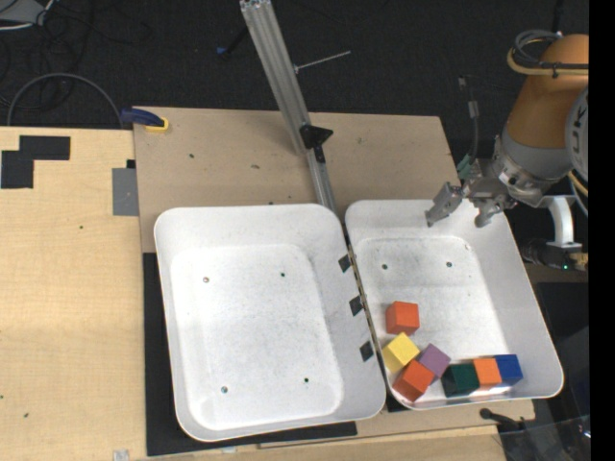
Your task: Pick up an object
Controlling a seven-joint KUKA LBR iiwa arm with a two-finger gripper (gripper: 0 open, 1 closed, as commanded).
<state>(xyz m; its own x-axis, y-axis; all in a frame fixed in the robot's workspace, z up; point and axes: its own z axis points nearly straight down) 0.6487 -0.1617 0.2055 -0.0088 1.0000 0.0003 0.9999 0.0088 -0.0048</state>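
1. The gripper hung over the far rim of the right bin, with the grey arm and its orange band reaching in from the right.
2. Its two fingers stood spread apart, with nothing between them.
3. The blocks lay clustered in the near part of the right bin, well apart from the gripper.
4. An orange-red cube sat farthest from the near rim, with a yellow cube just beside it.
5. A purple cube and a red cube touched or nearly touched the yellow one (the exact contact was hard to judge).
6. Along the near rim stood a dark green cube, an orange cube and a blue cube in a row.
7. The left bin lay beside the right one, and a slanted metal rail rose behind them.
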